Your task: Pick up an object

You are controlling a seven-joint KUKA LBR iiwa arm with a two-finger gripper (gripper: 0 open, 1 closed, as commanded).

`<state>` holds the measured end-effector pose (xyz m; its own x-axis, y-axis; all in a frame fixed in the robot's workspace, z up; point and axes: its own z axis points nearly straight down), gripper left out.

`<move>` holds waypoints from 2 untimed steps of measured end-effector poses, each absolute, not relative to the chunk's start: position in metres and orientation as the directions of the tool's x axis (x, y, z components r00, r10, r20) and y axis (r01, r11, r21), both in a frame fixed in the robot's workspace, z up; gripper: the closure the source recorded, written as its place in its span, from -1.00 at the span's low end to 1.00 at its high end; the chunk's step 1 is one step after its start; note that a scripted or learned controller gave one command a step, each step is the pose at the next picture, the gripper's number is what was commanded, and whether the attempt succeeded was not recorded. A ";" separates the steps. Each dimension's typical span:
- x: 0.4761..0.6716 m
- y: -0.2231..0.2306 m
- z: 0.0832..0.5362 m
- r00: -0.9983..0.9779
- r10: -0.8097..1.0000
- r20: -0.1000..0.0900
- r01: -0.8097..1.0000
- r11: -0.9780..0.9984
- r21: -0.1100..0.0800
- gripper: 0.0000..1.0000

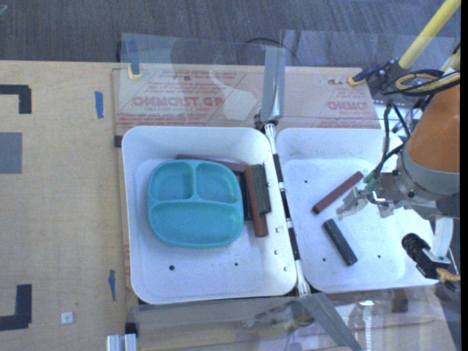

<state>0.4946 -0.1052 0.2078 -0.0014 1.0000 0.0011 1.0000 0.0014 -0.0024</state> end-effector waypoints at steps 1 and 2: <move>0.568 -0.110 0.105 -0.230 0.973 -0.001 0.973 0.230 0.002 -1.00; 0.598 -0.099 0.088 -0.151 0.989 -0.002 0.989 0.151 0.006 -1.00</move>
<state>0.5985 -0.0991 0.0885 -0.1509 0.9886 -0.0016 0.9885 0.1509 0.0061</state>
